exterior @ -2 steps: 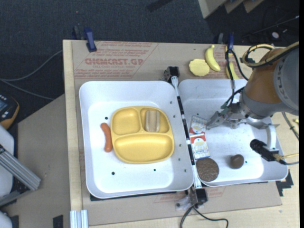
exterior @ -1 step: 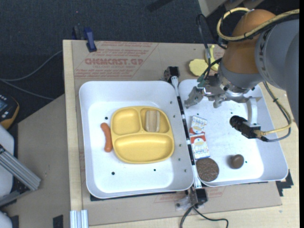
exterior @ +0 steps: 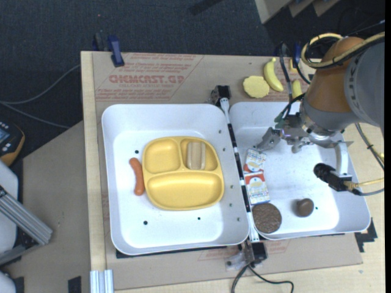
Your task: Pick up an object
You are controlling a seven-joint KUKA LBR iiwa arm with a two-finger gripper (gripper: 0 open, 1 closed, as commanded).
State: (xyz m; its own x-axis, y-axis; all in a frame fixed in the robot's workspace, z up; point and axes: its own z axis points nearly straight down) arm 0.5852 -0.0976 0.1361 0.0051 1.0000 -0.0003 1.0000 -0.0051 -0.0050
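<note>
Cookie (exterior: 267,217), round and dark, sits at the lower left of the right bin (exterior: 348,220), with a smaller brown lump (exterior: 304,207) just right of it; above the cookie a red-and-white packet (exterior: 255,177) lies along the bin's left wall; in the left bin (exterior: 116,163) a yellow divided tray (exterior: 182,173) holds a tan piece (exterior: 195,155), an orange sausage (exterior: 138,176) beside it; higher, at right of frame, the gripper (exterior: 287,136) hangs over the right bin, above the packet and apart from it; whether it is clenched or released I cannot tell; beyond lie a banana (exterior: 273,75) and a yellow slice (exterior: 256,86).
</note>
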